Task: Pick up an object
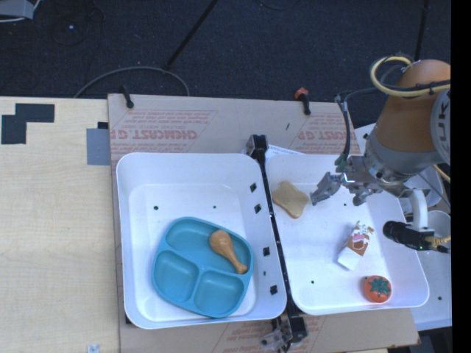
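Bearing 2 shallow white bins side by side on the counter (59, 219): left bin (147, 175) carrying a blue divided tray (176, 274), right bin (316, 271) lying beneath the arm. Reaching in from the right with a grey arm (412, 116), wrist hanging over the upper part of the right bin. Resting on the tray, a tan drumstick (229, 250), lying aslant across the upper right compartment. Lying just left of the gripper (324, 190), apart from it, a tan bread slice (290, 198) near the divider. Lying further down the right bin, a small white and red carton (355, 246), tilted, and an orange-red fruit (377, 288) near the lower right corner. Hovering low with fingers slightly parted, clasping nothing visible.
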Tool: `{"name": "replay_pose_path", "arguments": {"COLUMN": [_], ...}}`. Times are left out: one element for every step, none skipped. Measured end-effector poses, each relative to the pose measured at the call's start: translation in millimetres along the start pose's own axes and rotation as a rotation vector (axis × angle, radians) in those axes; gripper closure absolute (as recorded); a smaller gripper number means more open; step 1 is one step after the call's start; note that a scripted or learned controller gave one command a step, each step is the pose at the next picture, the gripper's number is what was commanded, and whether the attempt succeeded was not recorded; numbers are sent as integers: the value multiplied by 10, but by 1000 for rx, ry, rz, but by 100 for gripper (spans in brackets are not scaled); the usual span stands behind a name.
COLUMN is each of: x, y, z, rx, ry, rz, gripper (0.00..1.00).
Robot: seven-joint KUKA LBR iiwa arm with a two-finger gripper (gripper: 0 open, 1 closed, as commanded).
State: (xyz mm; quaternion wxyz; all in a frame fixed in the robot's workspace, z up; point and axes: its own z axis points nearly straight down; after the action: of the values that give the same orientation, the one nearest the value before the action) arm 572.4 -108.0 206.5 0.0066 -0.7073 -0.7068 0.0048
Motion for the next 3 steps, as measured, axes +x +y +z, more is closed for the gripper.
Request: {"name": "replay_pose_path", "arguments": {"x": [-2,-48,48], "y": [27,40,55], "z": [-66,564,1132], "rx": [-12,-7,-8], "ry": [-1,-1,0], "rz": [-1,-1,-1], "gripper": [0,0,0]}}
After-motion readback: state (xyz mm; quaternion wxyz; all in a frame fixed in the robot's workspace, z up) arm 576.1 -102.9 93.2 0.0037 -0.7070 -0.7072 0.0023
